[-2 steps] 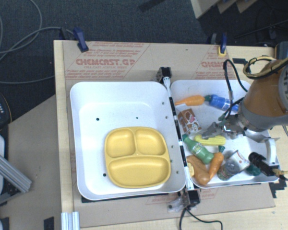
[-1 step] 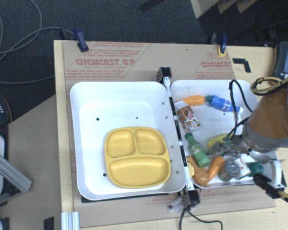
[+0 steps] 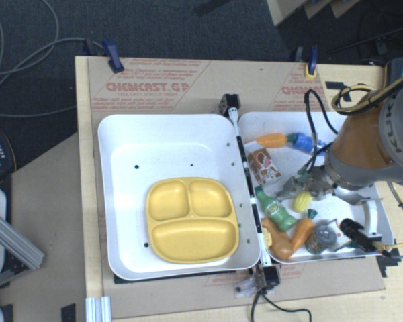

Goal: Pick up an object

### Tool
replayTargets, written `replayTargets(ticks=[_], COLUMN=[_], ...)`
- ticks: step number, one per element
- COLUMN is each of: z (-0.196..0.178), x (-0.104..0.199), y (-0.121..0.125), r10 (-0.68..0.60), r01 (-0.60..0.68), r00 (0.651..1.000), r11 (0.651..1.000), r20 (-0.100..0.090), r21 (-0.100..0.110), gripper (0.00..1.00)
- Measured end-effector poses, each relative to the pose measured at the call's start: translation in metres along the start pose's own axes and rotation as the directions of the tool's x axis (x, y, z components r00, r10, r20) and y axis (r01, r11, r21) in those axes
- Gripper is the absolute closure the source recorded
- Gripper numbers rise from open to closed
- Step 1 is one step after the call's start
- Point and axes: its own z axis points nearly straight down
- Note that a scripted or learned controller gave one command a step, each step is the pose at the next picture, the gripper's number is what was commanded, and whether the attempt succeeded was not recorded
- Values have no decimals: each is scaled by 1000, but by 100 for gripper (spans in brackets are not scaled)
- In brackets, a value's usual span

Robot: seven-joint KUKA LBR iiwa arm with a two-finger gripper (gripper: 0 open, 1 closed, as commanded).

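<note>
The left bin (image 3: 121, 180) has open floor around 1 yellow divided plate (image 3: 191, 219). The right bin (image 3: 255, 123) is crowded with small items beneath the arm (image 3: 363, 146).

The arm (image 3: 383, 129) is reaching in from the right edge, its grey body bending downward and to the left. The orange band (image 3: 354, 139) is sitting above the grey wrist (image 3: 352, 173). The end effector (image 3: 302, 190) is pointing down and leftward, low inside the right bin (image 3: 383, 230).
</note>
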Motion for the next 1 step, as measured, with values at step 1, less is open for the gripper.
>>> replayTargets(ticks=[1], z=[-10], x=[-2], y=[-2], r10=[4], r01=[-4], r00=[1000], r11=[1000], r20=[0], r21=[1], gripper=[100])
